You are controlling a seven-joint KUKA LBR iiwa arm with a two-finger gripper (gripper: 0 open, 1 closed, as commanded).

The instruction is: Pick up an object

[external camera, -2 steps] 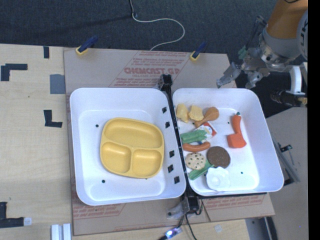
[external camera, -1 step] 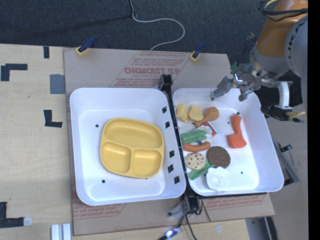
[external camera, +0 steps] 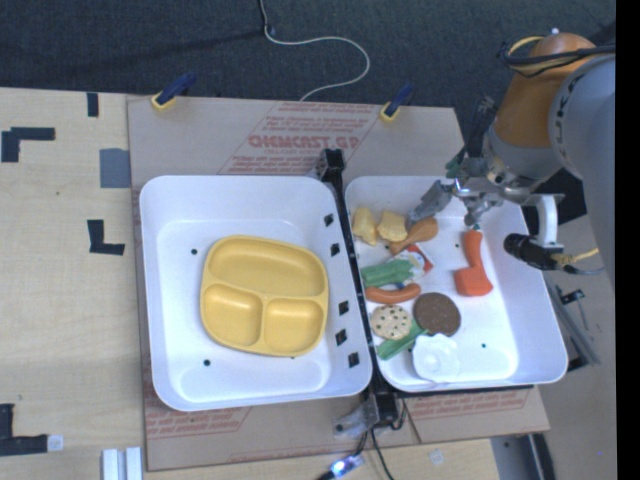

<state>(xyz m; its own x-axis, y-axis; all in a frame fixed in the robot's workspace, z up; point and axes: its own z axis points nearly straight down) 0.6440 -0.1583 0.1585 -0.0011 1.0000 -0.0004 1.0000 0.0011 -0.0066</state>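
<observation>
Right of centre in the frame, the carrot (external camera: 473,266) lies in the right bin (external camera: 530,318), its long axis running nearly top to bottom, narrow end up and broad end down. It rests apart from the other toy food, which crowds the bin's left side: a bread roll (external camera: 411,231), a green bean (external camera: 387,271), a sausage (external camera: 392,292), a cookie (external camera: 389,321), a brown patty (external camera: 437,313) and a white cup (external camera: 437,356).

Just above the carrot's narrow end hangs the gripper (external camera: 462,196), its two fingers spread apart with nothing between them. One finger (external camera: 432,202) reaches down-left toward the bread roll; the other points toward the carrot.

Judging from this, the carrot sits directly below the gripper, so a short drop suffices, with the fingers turned to close across its narrow width.

Left of all this, the left bin (external camera: 170,268) holds a yellow divided plate (external camera: 264,295).
</observation>
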